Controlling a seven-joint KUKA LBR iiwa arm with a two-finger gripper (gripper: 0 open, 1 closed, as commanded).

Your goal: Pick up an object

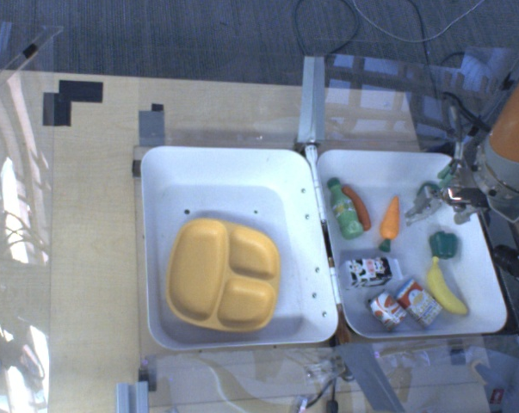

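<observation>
Right bin (497,317) holds small toy foods: green bottle (346,209), hot dog (357,203), carrot (390,218), green pepper (443,245), banana (445,288), milk carton (368,271), two small cans (405,304). Left bin (156,231) holds a yellow divided tray (223,274).

Gripper (424,202) hovers over the right bin's upper area, fingers spread apart, nothing between them.

Nearest candidate: the carrot, just left of and slightly below the fingertips, not touching. Likely light, rigid plastic, smooth and tapered; could slip. Best grasped across its thicker upper body, jaws closing across the width.

Legible text: none. Printed cartons (411,303) near the gripper (424,203) carry graphics too small to read.
</observation>
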